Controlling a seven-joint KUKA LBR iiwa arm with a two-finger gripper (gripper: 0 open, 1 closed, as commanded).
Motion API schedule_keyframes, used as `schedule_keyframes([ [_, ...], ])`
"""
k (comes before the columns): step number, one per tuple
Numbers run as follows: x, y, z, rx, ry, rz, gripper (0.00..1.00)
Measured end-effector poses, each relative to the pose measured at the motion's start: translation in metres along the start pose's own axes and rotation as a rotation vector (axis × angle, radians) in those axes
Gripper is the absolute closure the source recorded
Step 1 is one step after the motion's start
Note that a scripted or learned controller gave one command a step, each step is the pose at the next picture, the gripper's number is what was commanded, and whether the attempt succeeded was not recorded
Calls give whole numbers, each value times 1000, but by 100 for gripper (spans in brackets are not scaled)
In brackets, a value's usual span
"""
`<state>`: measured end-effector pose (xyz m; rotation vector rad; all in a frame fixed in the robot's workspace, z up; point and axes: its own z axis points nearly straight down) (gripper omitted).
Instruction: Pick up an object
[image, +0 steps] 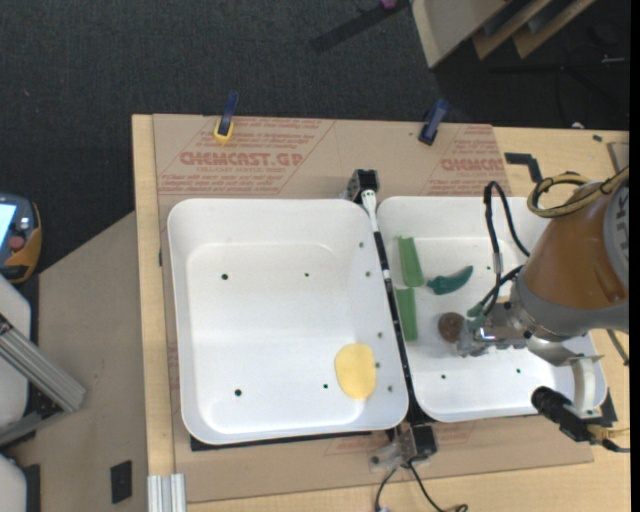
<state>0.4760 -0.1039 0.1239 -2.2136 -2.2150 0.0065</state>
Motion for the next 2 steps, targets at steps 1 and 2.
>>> schedule_keyframes([
  [1, 55, 22, -87, -21, -3, -8, 100],
  [2, 23, 18, -66, -6, -4, 4, 100],
])
